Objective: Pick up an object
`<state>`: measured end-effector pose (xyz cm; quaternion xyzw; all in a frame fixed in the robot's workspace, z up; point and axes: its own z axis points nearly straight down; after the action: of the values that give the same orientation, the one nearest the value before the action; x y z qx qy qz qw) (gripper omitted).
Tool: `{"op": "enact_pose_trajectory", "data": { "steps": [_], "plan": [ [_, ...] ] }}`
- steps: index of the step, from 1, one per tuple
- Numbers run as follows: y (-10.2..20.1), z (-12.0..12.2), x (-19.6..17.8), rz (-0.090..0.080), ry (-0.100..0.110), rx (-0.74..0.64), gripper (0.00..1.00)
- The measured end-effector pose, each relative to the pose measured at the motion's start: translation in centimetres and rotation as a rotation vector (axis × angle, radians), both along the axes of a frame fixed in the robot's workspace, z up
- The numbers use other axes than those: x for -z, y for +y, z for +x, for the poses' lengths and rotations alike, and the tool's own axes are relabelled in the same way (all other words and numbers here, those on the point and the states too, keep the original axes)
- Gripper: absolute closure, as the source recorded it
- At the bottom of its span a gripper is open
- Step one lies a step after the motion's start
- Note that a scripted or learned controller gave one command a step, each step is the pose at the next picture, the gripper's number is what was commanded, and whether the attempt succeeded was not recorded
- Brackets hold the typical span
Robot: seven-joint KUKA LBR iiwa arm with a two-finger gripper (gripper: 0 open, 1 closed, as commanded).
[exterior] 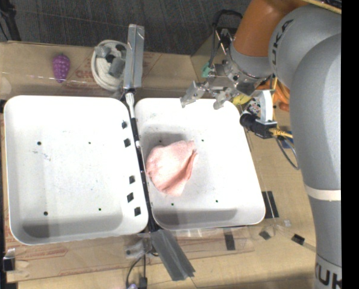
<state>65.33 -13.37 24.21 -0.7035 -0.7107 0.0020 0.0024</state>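
Over the far rim of the right bin (252,179) your claw (206,96) hangs with its two fingers spread wide and nothing between them, probably parked high so you get an unblocked look at the load. Your target, the pink object (171,166), lies flat on that bin's floor towards its left wall, well apart from the claw and nearer the camera.

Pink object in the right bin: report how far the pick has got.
Nothing looks done: the pink object lies on the right bin floor. In hand: the gripper hangs open over the bin's far rim, apart from it. Left: descend, grasp, lift.
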Motion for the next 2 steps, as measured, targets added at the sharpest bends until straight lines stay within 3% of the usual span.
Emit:
{"op": "enact_pose_trajectory", "data": {
  "steps": [1,2],
  "plan": [
    [-1.7,-7.5,10.9,0.0,0.0,0.066,0.0],
    [0.6,-5.1,15.1,0.0,-0.001,0.016,0.0]
  ]
}}
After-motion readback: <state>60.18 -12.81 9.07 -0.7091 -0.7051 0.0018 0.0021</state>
